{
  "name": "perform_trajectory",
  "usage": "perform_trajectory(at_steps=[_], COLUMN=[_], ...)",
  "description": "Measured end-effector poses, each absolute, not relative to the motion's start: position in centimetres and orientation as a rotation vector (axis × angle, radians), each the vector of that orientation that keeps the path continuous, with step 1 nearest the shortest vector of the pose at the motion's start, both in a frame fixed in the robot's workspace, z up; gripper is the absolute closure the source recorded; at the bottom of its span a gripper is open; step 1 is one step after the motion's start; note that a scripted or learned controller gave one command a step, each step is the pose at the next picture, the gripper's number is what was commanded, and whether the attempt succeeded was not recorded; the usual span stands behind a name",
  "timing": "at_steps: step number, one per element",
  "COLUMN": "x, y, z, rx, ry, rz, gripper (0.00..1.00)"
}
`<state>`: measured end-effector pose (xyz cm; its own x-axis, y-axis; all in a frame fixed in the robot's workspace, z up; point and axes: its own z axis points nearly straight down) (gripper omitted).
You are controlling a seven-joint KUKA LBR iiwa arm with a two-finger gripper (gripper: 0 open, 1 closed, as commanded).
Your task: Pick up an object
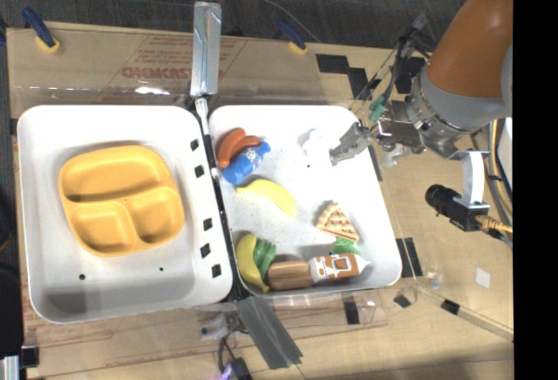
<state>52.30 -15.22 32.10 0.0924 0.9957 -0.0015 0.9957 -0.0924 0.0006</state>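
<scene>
Gripper (pixel 347 145) poised over the far right edge of the right bin (pixel 384 221), its grip state indiscernible. Toy foods, including a banana (pixel 268 194) and waffle wedge (pixel 336 220), lie unlifted; picking appears not yet done.

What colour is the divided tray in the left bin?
Yellow-orange; the divided tray shows plainly in the camera view.

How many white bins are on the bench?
2. The left white bin holds a yellow divided tray. The right white bin holds the toy food; the tool is over its far right edge.
</scene>
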Motion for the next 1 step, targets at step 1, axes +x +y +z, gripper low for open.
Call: perform_trajectory(at_steps=[1], x=[49.63], y=[-15.84], z=[16.49], rx=[2.334], ry=[2.119], rz=[-0.012], gripper=[0.0])
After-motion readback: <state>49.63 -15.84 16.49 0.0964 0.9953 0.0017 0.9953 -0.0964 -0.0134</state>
